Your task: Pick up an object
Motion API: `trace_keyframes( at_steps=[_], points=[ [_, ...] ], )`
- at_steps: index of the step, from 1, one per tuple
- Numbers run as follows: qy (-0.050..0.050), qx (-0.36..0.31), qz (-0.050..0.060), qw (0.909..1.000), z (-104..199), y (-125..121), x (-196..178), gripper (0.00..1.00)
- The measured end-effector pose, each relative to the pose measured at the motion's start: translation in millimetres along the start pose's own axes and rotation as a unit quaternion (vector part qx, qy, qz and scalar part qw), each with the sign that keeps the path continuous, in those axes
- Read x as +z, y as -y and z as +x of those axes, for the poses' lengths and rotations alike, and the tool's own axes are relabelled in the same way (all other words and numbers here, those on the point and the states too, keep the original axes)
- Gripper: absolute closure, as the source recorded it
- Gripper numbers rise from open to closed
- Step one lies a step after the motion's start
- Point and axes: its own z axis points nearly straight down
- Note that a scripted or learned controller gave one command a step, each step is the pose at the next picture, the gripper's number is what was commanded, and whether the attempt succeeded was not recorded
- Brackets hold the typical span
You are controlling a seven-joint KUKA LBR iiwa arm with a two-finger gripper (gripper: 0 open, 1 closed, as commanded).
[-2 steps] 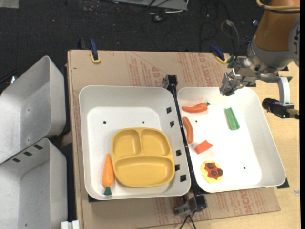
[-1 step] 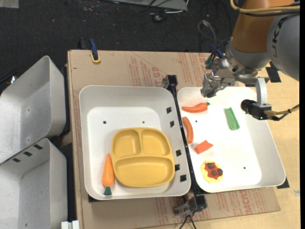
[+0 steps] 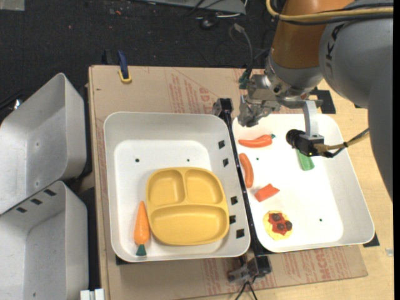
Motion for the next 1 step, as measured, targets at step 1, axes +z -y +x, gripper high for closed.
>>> trace_keyframes(
  at_steps=[1],
  points=[
    [0.000,0.001,0.000,1.0000,42.2,-11.5,14.9,1.00]
  ],
)
